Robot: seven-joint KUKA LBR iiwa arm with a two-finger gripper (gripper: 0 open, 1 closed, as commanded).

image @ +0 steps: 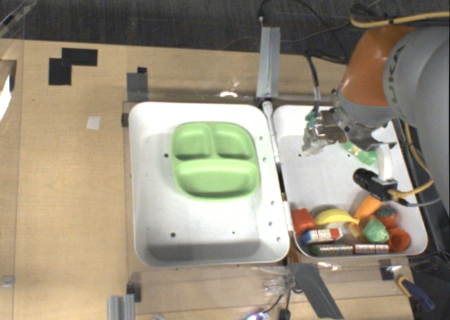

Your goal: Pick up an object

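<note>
The gripper (318, 131) hung over the right bin (316, 178); finger opening could not be told. Best practice: descend squarely over the banana (336, 216).

Toy foods (348, 227) heaped, right bin's (316, 178) near edge

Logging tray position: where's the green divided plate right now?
The green divided plate lies in the left white bin, toward its upper middle, away from the gripper above the right bin.
</note>
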